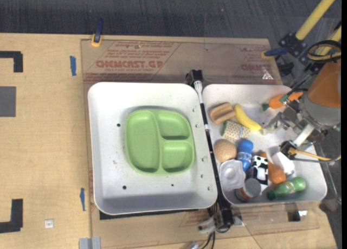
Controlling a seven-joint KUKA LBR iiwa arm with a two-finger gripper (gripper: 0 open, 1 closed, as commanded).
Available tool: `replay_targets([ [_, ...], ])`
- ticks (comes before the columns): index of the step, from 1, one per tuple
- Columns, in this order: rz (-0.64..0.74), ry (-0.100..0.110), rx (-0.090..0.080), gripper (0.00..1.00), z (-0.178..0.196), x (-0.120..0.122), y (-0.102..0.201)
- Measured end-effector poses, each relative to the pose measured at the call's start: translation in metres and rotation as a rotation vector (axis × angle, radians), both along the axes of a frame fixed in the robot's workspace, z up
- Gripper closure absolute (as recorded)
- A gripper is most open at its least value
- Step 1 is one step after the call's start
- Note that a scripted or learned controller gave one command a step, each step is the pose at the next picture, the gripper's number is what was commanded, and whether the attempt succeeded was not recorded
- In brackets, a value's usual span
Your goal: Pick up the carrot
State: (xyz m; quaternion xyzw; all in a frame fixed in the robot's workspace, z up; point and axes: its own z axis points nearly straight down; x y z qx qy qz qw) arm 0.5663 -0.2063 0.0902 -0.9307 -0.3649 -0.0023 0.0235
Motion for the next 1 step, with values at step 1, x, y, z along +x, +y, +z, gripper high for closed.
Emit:
replay_targets([
  [1,0.021,-0.005,-0.010,0.00,-0.0006,0.0309,0.0036],
])
